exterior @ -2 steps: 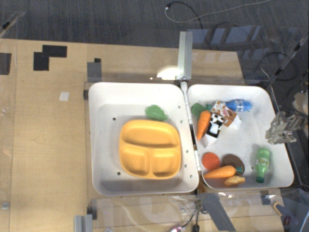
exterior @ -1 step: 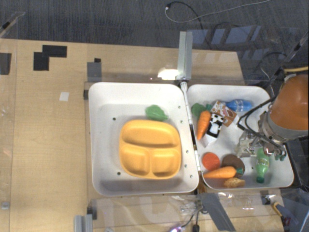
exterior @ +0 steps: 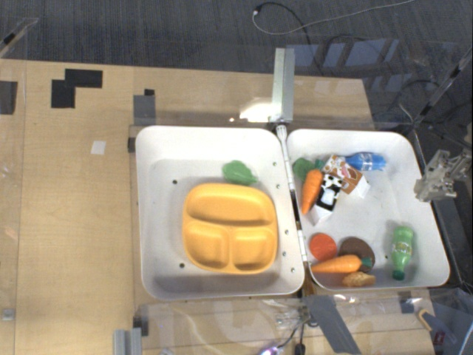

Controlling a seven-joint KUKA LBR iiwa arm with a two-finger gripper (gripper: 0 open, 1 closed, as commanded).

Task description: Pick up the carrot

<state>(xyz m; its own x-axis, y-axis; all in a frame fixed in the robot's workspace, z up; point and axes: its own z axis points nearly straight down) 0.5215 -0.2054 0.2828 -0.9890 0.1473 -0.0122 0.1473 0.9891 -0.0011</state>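
Observation:
Two carrots lie in the right bin (exterior: 384, 198). One carrot (exterior: 311, 190) stands slanted near the bin's left wall, beside a black-and-white carton (exterior: 337, 183). The other carrot (exterior: 337, 265) lies flat along the front wall, below a red tomato (exterior: 321, 245). My gripper (exterior: 438, 177) hangs pale and blurred over the bin's right rim, well to the right of both carrots, with nothing visibly in it.
The right bin also holds a blue bottle (exterior: 366, 161), a green bottle (exterior: 401, 251), a brown disc (exterior: 358, 250), a green piece (exterior: 301, 167) and a tan piece (exterior: 359, 278). In the left bin (exterior: 159, 198) sit a yellow divided tray (exterior: 230, 226) and a green leafy item (exterior: 239, 171).

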